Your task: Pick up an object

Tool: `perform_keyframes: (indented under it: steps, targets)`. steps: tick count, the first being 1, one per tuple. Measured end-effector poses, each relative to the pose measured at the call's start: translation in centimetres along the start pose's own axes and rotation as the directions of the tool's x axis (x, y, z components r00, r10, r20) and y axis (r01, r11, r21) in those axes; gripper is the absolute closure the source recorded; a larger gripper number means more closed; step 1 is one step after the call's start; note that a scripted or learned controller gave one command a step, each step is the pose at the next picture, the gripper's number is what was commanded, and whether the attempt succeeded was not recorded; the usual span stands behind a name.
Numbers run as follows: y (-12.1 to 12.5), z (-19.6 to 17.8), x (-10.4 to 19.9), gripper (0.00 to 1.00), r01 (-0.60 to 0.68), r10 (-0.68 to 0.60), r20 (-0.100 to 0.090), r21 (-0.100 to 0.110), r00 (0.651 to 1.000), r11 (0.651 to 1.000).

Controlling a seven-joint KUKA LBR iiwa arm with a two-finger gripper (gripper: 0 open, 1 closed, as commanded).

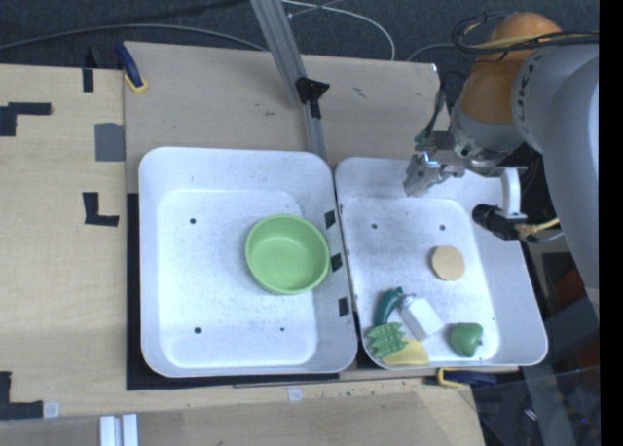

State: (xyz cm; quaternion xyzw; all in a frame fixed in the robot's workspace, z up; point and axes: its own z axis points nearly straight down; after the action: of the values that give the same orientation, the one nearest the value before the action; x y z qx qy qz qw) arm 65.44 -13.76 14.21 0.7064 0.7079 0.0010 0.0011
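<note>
**Ana:** Nearest the camera, what's at the front edge?

**Ben:** Two shallow white bins sit side by side on a wooden bench. Going from big to small: the left bin (185, 240) holds one green bowl (286, 254), upright, near its middle. The right bin (506, 269) holds a cluster of small things at its front edge: a green leafy toy vegetable (387, 335), a white block (421, 317) touching it, a yellow piece (409, 354) beneath them, and a small green pepper-like toy (466, 338) just beside. A tan round disc (448, 263) lies apart, mid-bin.

**Ana:** And the arm?

**Ben:** It comes in from the right; the gripper (424, 177) hangs over the right bin's back rim, well apart from every object. It has hold of nothing, and I cannot tell how far its fingers are spread.

**Ana:** Which object suits a pickup?

**Ben:** My guess is the disc. It stands alone, looks light and stiff, but lies flat, so the fingers would need to close across its edges. The clustered toys look light and probably smooth plastic; crowding makes a clean grip harder.
</note>
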Motion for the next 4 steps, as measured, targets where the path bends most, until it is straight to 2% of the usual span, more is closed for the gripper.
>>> perform_keyframes:
  steps: [1, 2, 3, 4]
  targets:
    - [-0.1, -6.4, 0.3, 1.0, 0.0, 0.0, 0.001, -0.003, 1.0, 1.0]
    - [0.0, -8.9, 0.3, 1.0, -0.001, 0.001, 0.0, 0.001, 1.0, 1.0]
    - [-0.8, -8.7, 6.8, 1.0, 0.005, -0.005, -0.002, 0.005, 1.0, 1.0]
    - [-2.2, -9.3, 11.6, 1.0, 0.004, -0.004, -0.002, 0.005, 1.0, 1.0]
